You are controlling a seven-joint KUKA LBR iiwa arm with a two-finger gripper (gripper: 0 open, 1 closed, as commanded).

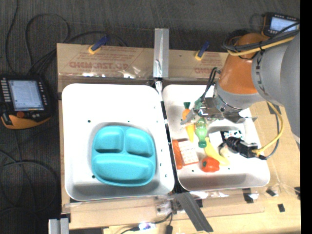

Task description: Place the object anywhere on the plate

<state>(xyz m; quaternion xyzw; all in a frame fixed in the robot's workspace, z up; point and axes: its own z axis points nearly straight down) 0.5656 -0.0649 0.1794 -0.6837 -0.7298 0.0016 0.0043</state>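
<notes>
Bench view from above: the gripper (201, 114) hangs over the right bin (253, 177), above a cluster of toy food; whether it grips anything I cannot tell. Beneath it lie a green bottle (200, 129), a small carrot (186, 114), a yellow banana (213, 153), a red-orange pepper (210, 165) and an orange-and-white packet (187, 153). The blue divided plate (123, 154) sits in the left bin (78, 106), well apart from them.

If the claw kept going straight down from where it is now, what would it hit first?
Most likely the green bottle-shaped toy, which lies right under the claw in the right bin, with an orange piece just beside it. Depth is hard to judge from this slanted view.
</notes>
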